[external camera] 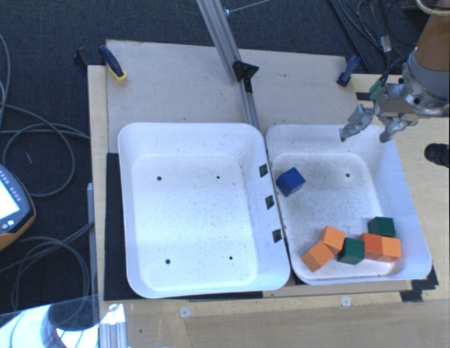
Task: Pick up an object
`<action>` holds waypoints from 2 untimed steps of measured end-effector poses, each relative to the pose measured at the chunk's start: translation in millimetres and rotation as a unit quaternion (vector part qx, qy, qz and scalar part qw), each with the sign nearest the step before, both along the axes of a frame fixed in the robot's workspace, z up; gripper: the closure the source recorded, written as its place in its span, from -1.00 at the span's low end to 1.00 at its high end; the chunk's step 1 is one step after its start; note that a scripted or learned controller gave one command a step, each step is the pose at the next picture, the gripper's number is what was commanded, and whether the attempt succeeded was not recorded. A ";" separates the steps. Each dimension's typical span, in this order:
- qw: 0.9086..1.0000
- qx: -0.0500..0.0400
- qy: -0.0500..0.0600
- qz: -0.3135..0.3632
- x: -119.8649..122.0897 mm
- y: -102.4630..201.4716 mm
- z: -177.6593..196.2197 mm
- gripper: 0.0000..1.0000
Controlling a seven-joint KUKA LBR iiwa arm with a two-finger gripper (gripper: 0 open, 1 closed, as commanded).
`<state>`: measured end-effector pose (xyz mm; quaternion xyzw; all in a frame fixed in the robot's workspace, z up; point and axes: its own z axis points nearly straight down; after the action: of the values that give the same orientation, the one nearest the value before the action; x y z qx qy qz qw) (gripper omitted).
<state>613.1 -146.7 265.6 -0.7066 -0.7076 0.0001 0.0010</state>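
Observation:
My gripper (369, 127) hangs above the far edge of the right bin (408, 194), its two fingers spread open with nothing between them. A blue block (289, 181) lies near the right bin's left wall, well to the left of and below the gripper. Clustered at the bin's near right corner are orange blocks (326, 246), a second orange pair (381, 246) and two green blocks (352, 251), (382, 226).
The left bin (138, 143) stands beside the right one, with black clips along the shared wall (268, 201). A metal pole (223, 31) slants up from the back of the bench. Blue clamps (113, 62), (348, 71) grip the board's far corners.

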 end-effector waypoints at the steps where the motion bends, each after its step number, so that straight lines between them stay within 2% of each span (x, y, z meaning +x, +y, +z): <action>1: 1.000 0.001 0.004 -0.001 0.2 7.1 -170.9 -1.00; 2: 1.000 0.000 0.002 -0.002 -34.7 -14.2 -165.9 -1.00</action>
<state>578.4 -160.9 99.8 -0.7079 -0.7063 0.0012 0.0022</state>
